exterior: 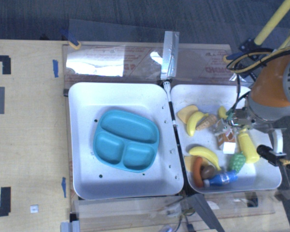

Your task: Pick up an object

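1. Gripper (pixel 230 121) sits low in right bin (pixel 273 178), over the clutter near a small brown-and-white block (pixel 226 141); can't tell how wide it's open or if it has anything.
2. Risk: toys packed tight, so yellow corn (pixel 248 146), upper banana (pixel 195 122) or the block could get nudged or pinched in pairs, slipping out.
3. Left bin (pixel 82 129) has blue divided tray (pixel 126 140).
4. Fingertips hidden by wrist and cables; small items near them blur together.

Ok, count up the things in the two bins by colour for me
Roughly, since the right bin is cluttered:
Yellow: 5, counting banana, banana, bottle
Blue: 2, the tray and small bottle
Green: 1
Orange-red: 1
Brown and white: 2
Total: about 11
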`<act>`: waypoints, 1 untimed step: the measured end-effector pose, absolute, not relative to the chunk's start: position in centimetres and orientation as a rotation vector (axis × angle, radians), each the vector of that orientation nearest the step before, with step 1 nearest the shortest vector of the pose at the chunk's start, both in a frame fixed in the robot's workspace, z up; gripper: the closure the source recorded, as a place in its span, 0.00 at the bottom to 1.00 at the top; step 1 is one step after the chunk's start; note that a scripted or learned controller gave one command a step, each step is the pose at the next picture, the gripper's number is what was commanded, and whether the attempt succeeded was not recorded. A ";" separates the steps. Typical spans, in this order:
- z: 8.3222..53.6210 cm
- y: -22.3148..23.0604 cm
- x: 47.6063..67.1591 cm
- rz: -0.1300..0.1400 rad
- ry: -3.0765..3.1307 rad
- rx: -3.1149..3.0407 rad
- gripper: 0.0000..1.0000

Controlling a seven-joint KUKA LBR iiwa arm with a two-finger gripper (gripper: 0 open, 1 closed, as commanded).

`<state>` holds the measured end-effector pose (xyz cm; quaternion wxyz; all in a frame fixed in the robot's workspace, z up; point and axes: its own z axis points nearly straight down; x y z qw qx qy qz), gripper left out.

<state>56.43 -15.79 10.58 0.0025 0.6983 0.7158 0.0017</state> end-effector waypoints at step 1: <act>20.7 -6.8 54.2 0.013 2.297 2.134 1.00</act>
